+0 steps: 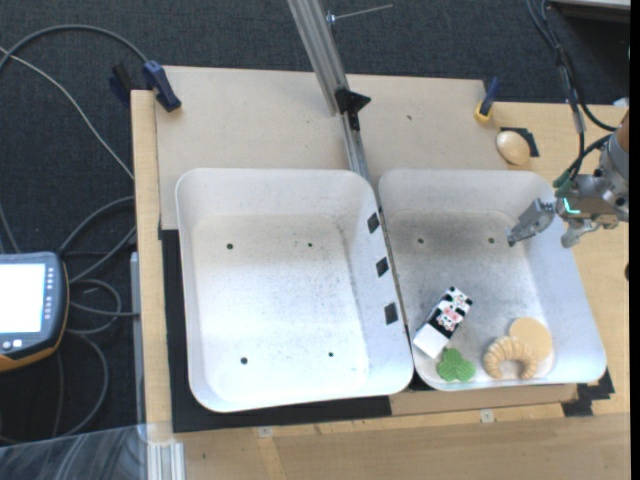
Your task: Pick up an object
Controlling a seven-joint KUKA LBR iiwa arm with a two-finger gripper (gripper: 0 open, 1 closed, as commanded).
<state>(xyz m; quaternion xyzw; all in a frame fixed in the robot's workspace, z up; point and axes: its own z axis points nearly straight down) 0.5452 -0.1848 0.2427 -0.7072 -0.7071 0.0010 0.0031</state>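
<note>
Two white bins sit on a tan bench. Along the right bin's near edge lie a black-and-white box, green piece and tan croissant-shaped toy. Well apart, the gripper hovers open, holding nothing.

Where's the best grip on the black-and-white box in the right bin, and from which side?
Probably across the narrow width of the black-and-white box, mid-length, coming straight down. It lies flat and slanted, long axis running toward the bin's near-left corner, so its long sides are free. The green piece sits close by its lower end; avoid that end. The gripper sits near the right bin's far-right rim.
</note>
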